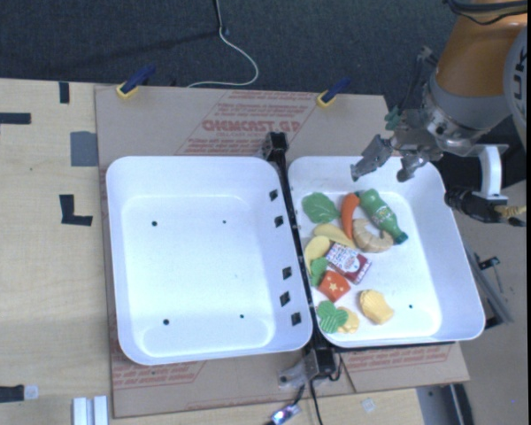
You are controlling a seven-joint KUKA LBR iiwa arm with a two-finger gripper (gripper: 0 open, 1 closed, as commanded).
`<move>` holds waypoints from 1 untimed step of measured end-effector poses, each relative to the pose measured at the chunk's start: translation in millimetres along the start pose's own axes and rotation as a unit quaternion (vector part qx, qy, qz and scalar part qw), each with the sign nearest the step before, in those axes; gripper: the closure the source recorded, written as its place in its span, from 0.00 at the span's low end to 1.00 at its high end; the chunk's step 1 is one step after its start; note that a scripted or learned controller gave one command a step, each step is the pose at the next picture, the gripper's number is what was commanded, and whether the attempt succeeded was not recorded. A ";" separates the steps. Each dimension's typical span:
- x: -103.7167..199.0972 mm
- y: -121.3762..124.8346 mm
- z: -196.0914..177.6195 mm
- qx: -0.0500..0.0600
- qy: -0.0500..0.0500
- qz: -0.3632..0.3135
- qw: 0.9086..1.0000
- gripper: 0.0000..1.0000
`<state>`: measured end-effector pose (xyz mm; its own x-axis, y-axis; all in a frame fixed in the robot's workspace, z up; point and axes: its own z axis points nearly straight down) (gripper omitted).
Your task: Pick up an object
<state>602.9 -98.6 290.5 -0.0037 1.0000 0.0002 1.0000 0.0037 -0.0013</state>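
Cardboard covered the counter [248, 127] under both bins — my pincer [388, 163] hung spread, holding nothing, above the green bottle [382, 214].

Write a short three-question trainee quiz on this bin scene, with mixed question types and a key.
1. True or false: the toys lie in the right bin, the one on the arm's side.
2. Multiple choice: the green bottle lies beside (A) the orange carrot, (B) the blue clip, (C) the dark cable.
3. Fill in: the gripper hangs over the right bin's far edge with its fingers ____.

Key: 1 true; 2 A; 3 open, with nothing between them.
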 end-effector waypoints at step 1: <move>16.6 -44.9 48.0 0.004 0.001 0.002 1.000 1.00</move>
<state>557.9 -82.2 242.5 0.0001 1.0000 0.0013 1.0000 -0.0001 -0.0088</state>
